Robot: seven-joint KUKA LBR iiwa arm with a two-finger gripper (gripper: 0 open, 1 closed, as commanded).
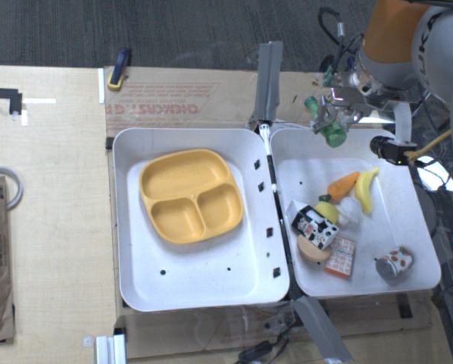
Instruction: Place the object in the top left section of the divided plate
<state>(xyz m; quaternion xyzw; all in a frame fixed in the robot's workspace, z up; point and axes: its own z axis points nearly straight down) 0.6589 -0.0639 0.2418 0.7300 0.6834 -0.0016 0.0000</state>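
In the right bin (408,279), nearest lies a grey cup (394,262), then a red packet (341,258), banana (366,189) and carrot (342,184). Left, the yellow divided plate (190,194) sits bare. Farthest, the claw (332,123) hangs over the right bin's far edge, pinching a green object (334,135). Carry it high across the divider, then lower squarely over the plate's far-left section before opening.

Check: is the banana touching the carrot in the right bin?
Touching. In the camera view, the banana lies across the carrot's upper end with no white bin floor showing between them.
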